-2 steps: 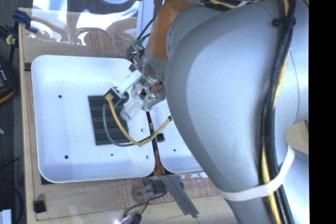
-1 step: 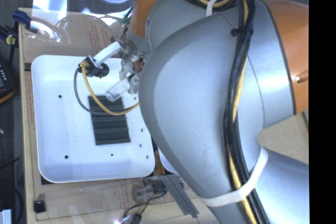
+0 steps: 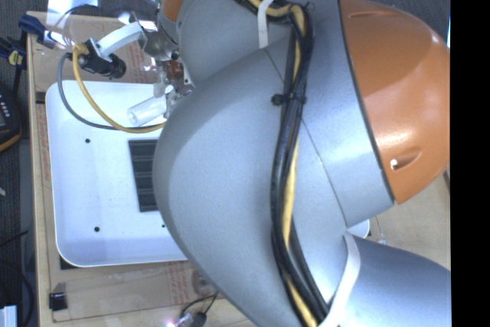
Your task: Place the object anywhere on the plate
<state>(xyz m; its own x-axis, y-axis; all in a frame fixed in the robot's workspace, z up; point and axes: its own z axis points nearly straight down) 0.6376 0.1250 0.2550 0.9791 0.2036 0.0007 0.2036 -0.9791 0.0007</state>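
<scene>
While the gripper [image 3: 170, 80] hovers over the white bin [image 3: 76, 188], a white cylinder [image 3: 145, 113] lies just beside it toward the view's lower left, long axis crosswise, and whether the grip is open or closed cannot be told.

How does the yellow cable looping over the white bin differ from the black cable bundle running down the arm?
The yellow cable is a single thin strand hanging in a loose loop above the white bin; the black cable bundle is thicker, several lines together, strapped tight against the arm with white ties. Both follow curved paths.
</scene>
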